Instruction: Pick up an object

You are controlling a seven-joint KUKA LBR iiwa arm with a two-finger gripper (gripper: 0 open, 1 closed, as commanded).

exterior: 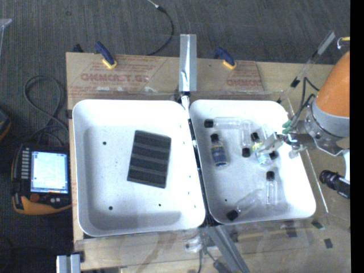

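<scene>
**Arm leans over the right bin, among the vials**

You've got the left bin (91, 209) holding one dark ribbed panel (149, 158), lying flat near its middle. The right bin (296, 206) beside it carries a scatter of small clear vials with black caps. Your arm (336, 98) reaches in from the right, and the gripper (272, 143) sits low at the bin's right side, right over a vial (263, 151) there. You can't tell how the claw stands. A blue-labelled vial (219, 153) lies left of it, another (271, 187) lower down.
</scene>
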